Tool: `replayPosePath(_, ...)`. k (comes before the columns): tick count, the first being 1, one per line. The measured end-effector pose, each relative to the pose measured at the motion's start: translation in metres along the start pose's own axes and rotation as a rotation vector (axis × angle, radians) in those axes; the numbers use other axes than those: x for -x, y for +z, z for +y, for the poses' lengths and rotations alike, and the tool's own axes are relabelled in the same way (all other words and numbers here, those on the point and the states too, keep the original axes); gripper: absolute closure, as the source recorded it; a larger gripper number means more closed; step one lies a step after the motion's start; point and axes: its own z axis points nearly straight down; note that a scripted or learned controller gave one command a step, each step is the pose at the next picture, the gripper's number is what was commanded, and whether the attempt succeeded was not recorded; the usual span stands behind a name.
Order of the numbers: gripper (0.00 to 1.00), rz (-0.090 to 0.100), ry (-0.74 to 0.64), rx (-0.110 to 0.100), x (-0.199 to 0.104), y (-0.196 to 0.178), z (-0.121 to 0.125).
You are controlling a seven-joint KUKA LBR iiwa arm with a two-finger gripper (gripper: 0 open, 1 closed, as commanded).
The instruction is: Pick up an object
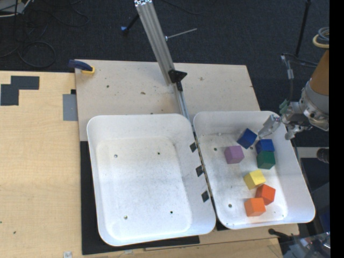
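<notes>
Your claw (280, 123) hovers above the right bin (301, 198), seemingly parted and empty; lower it squarely over the blue cube (247, 138).

I see the arm (321, 85) entering from the right, its orange band above the grey wrist. The gripper (279, 123) sits low over the right bin's far right corner, fingers (268, 127) spread apart, nothing between them.
</notes>
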Motion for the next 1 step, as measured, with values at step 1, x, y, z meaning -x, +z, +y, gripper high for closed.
replayPosePath(1,0.00,0.000,0.000,0.001,-0.0028,0.0441,0.0009)
